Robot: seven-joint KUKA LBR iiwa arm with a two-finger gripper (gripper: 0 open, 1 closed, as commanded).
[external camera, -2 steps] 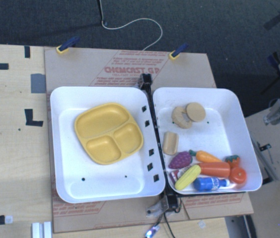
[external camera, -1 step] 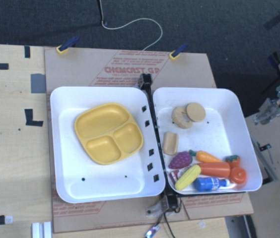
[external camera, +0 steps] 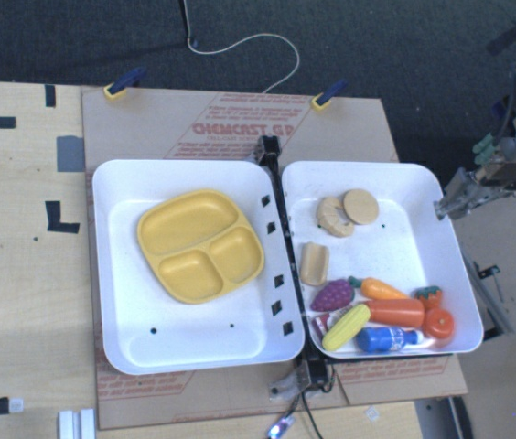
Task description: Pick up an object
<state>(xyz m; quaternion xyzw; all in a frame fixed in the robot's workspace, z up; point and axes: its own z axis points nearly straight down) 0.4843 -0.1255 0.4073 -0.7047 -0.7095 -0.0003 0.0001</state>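
The yellow divided plate (external camera: 201, 245) lies alone in the left bin (external camera: 112, 273), wide, stiff and probably light, but with only its thin rim to pinch, so it looks a poor target. The right bin (external camera: 404, 186) holds the likelier picks, toy foods that look like hard, smooth plastic and may slip: an orange carrot (external camera: 395, 313) near the front wall, a yellow corn cob (external camera: 346, 326) best taken across its narrow middle, a tan bread block (external camera: 314, 264), then purple grapes (external camera: 333, 294). The gripper (external camera: 455, 201) sits at that bin's right rim, holding nothing visible; whether its claw is spread or closed cannot be told.
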